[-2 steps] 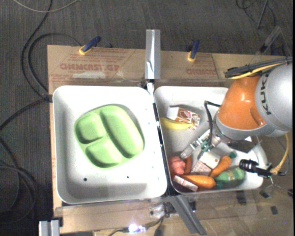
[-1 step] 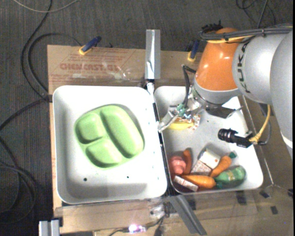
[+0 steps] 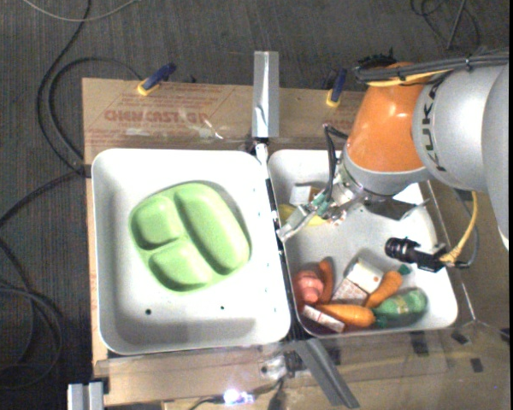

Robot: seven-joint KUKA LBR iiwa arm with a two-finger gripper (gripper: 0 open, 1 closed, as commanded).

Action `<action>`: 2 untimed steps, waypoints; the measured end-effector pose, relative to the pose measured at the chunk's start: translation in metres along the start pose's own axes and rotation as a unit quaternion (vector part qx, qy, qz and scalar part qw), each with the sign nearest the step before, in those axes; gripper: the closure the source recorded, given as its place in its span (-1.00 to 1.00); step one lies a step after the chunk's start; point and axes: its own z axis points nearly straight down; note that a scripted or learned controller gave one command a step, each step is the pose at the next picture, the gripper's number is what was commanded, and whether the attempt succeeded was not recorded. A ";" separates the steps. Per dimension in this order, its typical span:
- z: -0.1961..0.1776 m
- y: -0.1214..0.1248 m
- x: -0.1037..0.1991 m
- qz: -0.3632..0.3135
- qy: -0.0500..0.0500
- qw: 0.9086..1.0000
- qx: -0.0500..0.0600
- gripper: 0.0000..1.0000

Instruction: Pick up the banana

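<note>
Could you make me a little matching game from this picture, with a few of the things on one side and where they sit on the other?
Things:
1. green divided plate
2. carrot
3. blue clip
4. arm's orange band

Places:
A. on the cardboard's far edge, beyond the left bin
B. above the right bin's far side
C. in the left bin
D. among the toy foods at the right bin's near edge

Pairs: 1-C, 2-D, 3-A, 4-B
</note>
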 end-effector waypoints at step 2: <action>-0.148 -0.041 -0.038 -0.027 -0.001 1.000 -0.001 -1.00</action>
